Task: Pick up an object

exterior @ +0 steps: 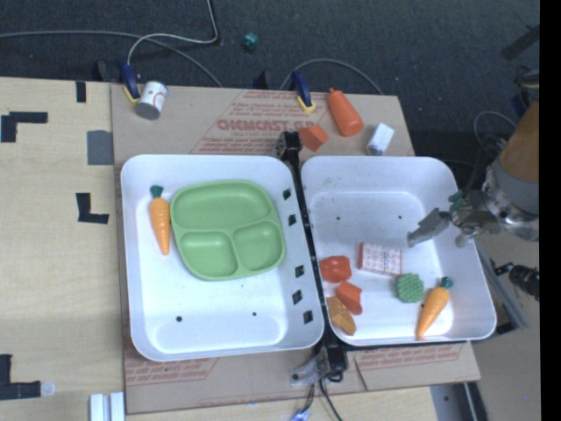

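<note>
Light wooden bench topped with a printed brown cardboard sheet — on it two shallow white plastic bins side by side, an orange plastic bottle, a small white cube, a small white can

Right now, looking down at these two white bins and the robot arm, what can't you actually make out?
- Gripper, camera view: small and blurred over the right bin; its grip cannot be read.
- Arm: cut off by the right edge of the view.
- Pink card: its print is too small to read.
- Orange pieces by the divider: huddled together, so the shapes and count are unclear.
- Small teal thing on the dark floor: too small to identify.
</note>
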### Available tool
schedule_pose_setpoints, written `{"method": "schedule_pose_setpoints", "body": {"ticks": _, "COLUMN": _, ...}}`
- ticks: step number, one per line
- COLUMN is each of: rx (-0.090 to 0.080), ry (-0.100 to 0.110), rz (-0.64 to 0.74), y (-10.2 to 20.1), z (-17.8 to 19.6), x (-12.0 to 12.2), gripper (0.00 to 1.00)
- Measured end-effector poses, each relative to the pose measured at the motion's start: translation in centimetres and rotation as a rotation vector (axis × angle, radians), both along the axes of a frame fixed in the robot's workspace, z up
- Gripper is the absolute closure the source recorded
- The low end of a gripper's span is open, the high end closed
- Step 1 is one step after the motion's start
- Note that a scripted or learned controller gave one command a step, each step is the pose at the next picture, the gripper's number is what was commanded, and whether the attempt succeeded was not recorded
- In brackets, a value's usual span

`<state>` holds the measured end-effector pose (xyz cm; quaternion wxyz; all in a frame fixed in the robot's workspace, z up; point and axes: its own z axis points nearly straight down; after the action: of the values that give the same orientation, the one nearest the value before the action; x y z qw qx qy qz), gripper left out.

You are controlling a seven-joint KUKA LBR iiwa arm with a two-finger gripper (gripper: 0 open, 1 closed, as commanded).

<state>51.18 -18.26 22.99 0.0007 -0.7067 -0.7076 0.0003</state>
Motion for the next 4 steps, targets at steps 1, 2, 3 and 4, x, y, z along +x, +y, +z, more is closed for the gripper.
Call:
{"method": "schedule_pose_setpoints", "body": {"ticks": 1, "rx": -0.005, "ry": -0.013, "rz": 0.0, "y": 4.6, "z": -13.2, "x": 2.3, "gripper": 0.0}}
{"method": "schedule_pose_setpoints", "body": {"ticks": 2, "rx": -0.007, "ry": -0.021, "rz": 0.003, "y": 7.0, "z": -13.7, "x": 13.9, "gripper": 0.0}}
{"method": "schedule_pose_setpoints", "body": {"ticks": 3, "rx": -0.011, "ry": -0.026, "rz": 0.001, "y": 8.1, "z": -13.7, "x": 12.4, "gripper": 0.0}}
{"method": "schedule_pose_setpoints", "body": {"ticks": 4, "rx": -0.013, "ry": -0.024, "rz": 0.002, "y": 8.0, "z": -12.7, "x": 12.4, "gripper": 1.0}}
